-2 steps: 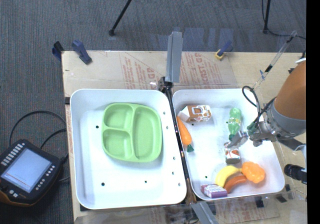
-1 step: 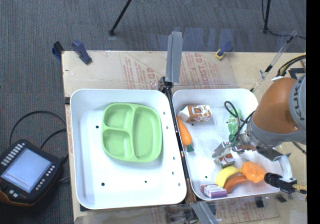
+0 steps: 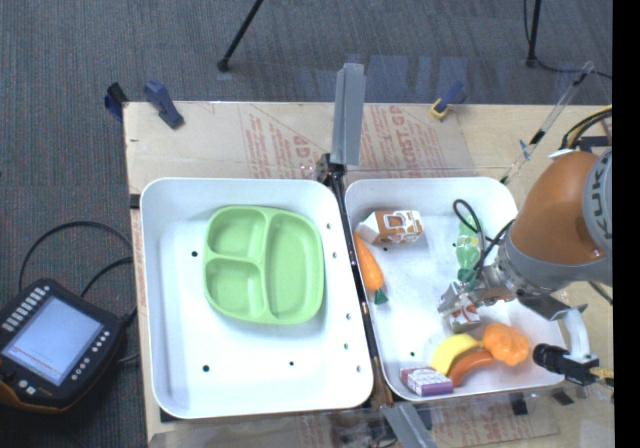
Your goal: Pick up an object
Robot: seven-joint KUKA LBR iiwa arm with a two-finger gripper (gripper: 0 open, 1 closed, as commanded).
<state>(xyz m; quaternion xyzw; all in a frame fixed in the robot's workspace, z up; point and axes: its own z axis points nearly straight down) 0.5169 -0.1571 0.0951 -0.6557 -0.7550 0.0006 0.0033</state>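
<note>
Two shallow white bins are counted on the tabletop (image 3: 240, 141): a left bin (image 3: 165, 336) and a right bin (image 3: 430, 194). One green divided plate (image 3: 265, 264) is seen in the left bin. In the right bin, one small carton (image 3: 392, 227), one carrot (image 3: 370, 268), one green bottle (image 3: 467, 250), one banana (image 3: 452, 349), one orange toy (image 3: 505, 343) and one pink box (image 3: 426, 381) are counted.

Reaching in from the right edge of the view: grey KUKA arm (image 3: 610, 206) with its broad orange band (image 3: 560, 211) above the wrist. Angling down and leftward, ending in a small metallic two-finger gripper (image 3: 462, 304), hanging low and pointing down-left.
</note>
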